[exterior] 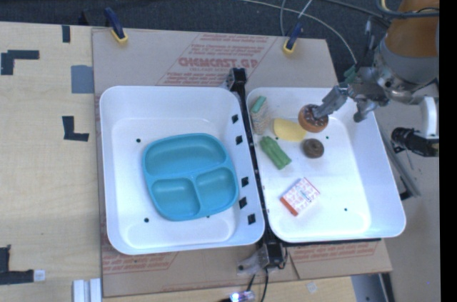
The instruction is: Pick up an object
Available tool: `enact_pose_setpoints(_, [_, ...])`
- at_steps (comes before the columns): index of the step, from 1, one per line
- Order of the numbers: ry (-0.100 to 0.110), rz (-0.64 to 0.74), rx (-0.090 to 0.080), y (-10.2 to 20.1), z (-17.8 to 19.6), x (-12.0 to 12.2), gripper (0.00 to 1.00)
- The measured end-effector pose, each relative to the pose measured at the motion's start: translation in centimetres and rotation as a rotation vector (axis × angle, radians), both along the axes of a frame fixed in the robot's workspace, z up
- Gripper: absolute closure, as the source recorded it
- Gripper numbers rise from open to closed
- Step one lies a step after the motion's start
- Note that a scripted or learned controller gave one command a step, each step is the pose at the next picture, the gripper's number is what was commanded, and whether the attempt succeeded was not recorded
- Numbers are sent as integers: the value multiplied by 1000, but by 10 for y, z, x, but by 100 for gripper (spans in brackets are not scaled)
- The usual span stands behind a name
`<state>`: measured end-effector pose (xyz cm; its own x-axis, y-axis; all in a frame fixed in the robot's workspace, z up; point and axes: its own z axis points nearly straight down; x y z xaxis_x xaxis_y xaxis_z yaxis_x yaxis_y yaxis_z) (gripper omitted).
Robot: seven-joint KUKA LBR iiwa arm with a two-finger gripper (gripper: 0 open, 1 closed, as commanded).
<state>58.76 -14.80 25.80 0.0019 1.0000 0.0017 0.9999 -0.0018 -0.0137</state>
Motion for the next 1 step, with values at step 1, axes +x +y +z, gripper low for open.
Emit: enact_pose_setpoints(1, [-12,3,-2,0,7,2,0])
